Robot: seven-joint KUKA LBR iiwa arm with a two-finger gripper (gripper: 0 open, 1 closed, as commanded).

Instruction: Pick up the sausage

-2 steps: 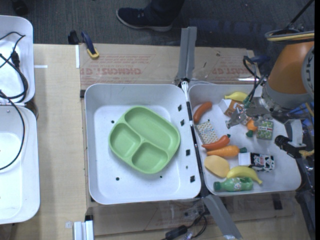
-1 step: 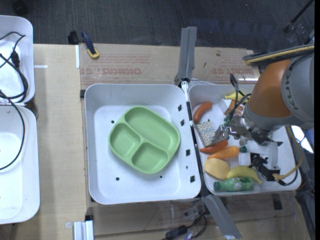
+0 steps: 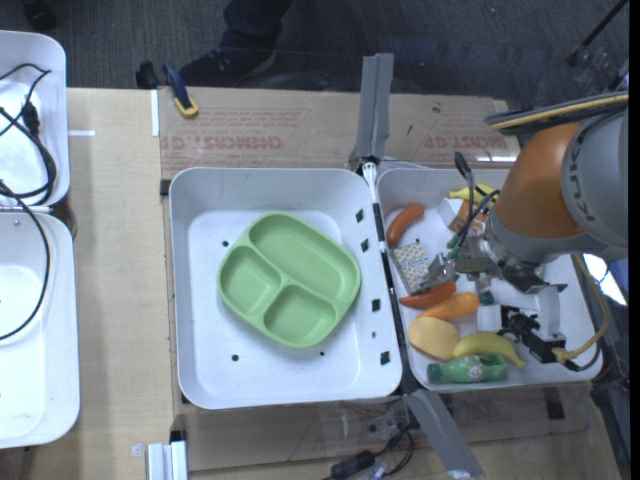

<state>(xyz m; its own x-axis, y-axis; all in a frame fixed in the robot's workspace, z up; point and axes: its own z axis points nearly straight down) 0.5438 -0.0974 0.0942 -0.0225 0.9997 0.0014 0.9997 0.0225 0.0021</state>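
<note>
The sausage [image 3: 403, 222], a short orange-red curved piece, lies near the back left of the right bin [image 3: 580, 368], close to the divider. My gripper [image 3: 442, 268] hangs low over the middle of that bin, a little in front and to the right of the sausage. Its tip is just above a red pepper-like piece [image 3: 426, 295] and next to a patterned sachet [image 3: 411, 260]. Nothing of the sausage is in the gripper. The grey arm with its orange band [image 3: 535, 183] covers the bin's right part.
The right bin also holds an orange carrot [image 3: 457, 306], a yellow fruit [image 3: 434, 336], a banana [image 3: 488, 346], a green bottle [image 3: 465, 370] and a yellow item [image 3: 471, 193] at the back. A green divided plate [image 3: 289, 279] lies in the left bin [image 3: 190, 368].
</note>
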